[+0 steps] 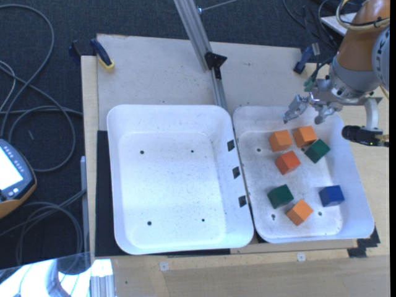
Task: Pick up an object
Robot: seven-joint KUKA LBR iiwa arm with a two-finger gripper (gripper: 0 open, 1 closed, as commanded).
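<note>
The gripper [308, 109], fingers spread and gripping nothing, is hovering over the far edge of the right bin [352, 166], just beyond the nearest orange block [304, 135], so the approach step is calling for a descent onto it.

Illumination is even and moderately bright across the frame, with a cool cast. The two white bins [173, 184] render near-white without clipped glare. Shadows are soft and short, close under the blocks [288, 162]. Focus is slightly soft overall, and fine detail is grainy. A pale bluish reflection occupies the lower left corner
</note>
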